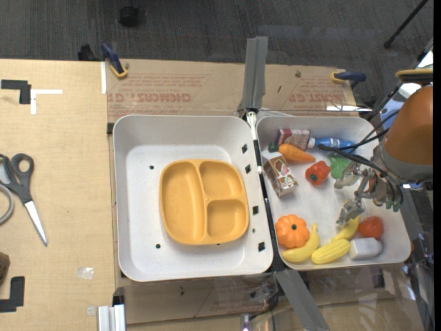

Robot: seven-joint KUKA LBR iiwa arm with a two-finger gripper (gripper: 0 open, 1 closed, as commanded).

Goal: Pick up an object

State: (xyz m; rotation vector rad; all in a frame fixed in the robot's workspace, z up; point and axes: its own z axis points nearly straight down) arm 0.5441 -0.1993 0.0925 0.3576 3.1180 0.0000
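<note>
Reaching in from the right, the arm [406,136] hangs its pincer [350,211] low over the right bin [324,119], just above the corn cob [331,251] and the banana [302,251], with a red tomato [371,226] close beside it. Whether the pincer is open or closed I cannot tell; nothing shows clearly between it. This looks like the approach step, with no object lifted yet. Next, I judge, it needs to settle on one item, drop squarely over it and close without nudging the crowded neighbours. The left bin [138,136] carries a yellow divided plate [203,202].
</note>
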